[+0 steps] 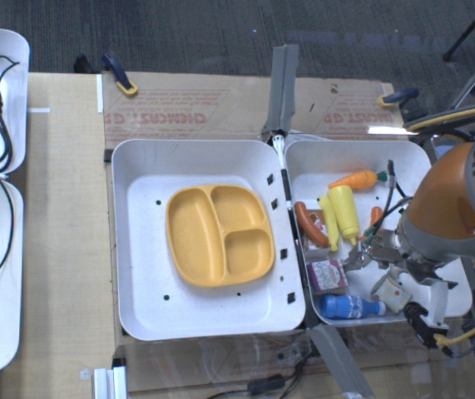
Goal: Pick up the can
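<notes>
currently the gripper [360,254] sits low in the right bin [420,152], cannot tell its state. the can [329,275] lies just left of it, above the blue bottle [349,307].

Yellow divided tray [220,233] in left bin [137,223]; carrot [353,179], mustard bottle [345,210], blue bottle [349,307] in right bin [345,150].

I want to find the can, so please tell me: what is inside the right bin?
The right bin holds a carrot, yellow bottle, sausage, purple packet and blue bottle. The arm covers its right part.
</notes>
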